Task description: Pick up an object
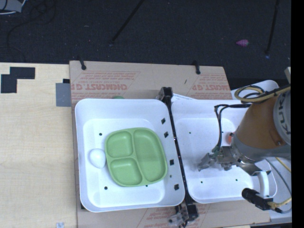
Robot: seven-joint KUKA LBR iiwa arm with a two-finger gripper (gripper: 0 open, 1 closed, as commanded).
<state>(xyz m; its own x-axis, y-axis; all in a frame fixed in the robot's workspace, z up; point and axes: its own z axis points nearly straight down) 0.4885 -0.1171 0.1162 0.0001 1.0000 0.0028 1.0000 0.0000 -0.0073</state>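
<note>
While the pincer [209, 161] hangs low over the right-hand shallow white plastic bin [204, 194], whether it is spread or pressed together I cannot tell. Pickable things lie well to its left in the neighbouring bin [90, 113]: a green three-compartment plastic tray [136, 156] and, touching its far edge, a small white egg-shaped object [97, 157], so a grasp probably requires crossing the divider.

Layout of the 2 bins. The claw [207, 163] hangs over the floor of the right bin [199, 132]. Left of the claw, across the divider [173, 146], the left bin [90, 113] holds a plate [135, 156]; an egg [97, 157] touches the plate's far left edge.
</note>
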